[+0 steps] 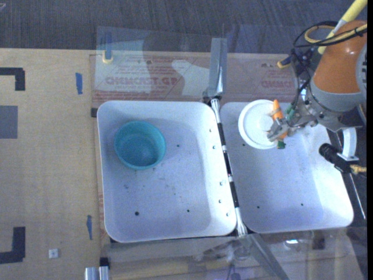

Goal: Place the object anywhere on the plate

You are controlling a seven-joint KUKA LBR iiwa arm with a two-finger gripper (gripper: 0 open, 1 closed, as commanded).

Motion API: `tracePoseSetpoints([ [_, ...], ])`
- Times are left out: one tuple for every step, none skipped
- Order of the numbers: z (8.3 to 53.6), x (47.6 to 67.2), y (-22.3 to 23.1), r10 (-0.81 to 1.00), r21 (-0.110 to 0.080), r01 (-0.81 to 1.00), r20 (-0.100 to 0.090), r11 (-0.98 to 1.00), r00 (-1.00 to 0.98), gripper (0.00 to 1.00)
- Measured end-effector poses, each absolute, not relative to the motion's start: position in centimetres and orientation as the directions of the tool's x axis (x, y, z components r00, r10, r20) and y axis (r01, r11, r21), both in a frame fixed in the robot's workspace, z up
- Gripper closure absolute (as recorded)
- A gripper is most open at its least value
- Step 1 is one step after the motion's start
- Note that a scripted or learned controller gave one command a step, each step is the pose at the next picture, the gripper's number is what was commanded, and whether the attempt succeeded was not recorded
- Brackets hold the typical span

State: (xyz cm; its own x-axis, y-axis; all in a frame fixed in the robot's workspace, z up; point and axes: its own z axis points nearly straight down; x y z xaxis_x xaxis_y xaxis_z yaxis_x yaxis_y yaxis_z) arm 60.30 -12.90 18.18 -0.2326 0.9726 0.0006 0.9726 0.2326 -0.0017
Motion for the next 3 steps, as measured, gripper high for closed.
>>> tracePoseSetpoints([
  [20.5,59.4,-4.7,0.977,-0.003,0.977,0.001,0.214,-0.214,1.00],
  [22.3,60.4,3.3,0.956,-0.001,0.956,0.000,0.293,-0.293,1.00],
  [20.9,66.6,7.8,0.860,-0.001,0.860,-0.001,0.510,-0.510,1.00],
])
